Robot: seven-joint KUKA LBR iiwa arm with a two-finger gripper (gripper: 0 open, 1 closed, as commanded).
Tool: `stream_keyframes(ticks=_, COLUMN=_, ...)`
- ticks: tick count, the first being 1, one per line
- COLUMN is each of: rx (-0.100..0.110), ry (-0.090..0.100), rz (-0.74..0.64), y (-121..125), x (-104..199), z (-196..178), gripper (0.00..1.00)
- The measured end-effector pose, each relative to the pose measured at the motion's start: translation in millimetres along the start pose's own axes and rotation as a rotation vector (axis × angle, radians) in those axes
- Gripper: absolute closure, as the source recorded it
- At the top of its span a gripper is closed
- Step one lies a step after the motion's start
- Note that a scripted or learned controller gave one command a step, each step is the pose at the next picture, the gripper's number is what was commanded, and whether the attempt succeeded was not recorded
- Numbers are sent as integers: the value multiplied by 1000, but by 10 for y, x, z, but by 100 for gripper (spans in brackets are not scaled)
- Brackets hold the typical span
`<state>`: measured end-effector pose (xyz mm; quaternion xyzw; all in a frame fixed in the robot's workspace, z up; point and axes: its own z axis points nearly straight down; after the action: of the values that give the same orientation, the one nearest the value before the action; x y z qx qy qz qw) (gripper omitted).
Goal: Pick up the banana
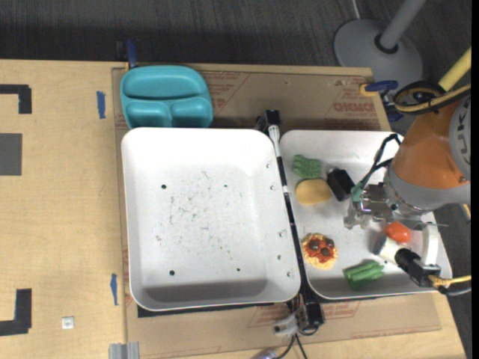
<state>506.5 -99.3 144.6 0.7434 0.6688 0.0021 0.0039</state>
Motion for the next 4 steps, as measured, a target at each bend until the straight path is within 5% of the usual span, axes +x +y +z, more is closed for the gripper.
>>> stream_keyframes(ticks=4, rx=-10, ry=-2, rz=-3, y=35, x=8, z=-393, gripper=100)
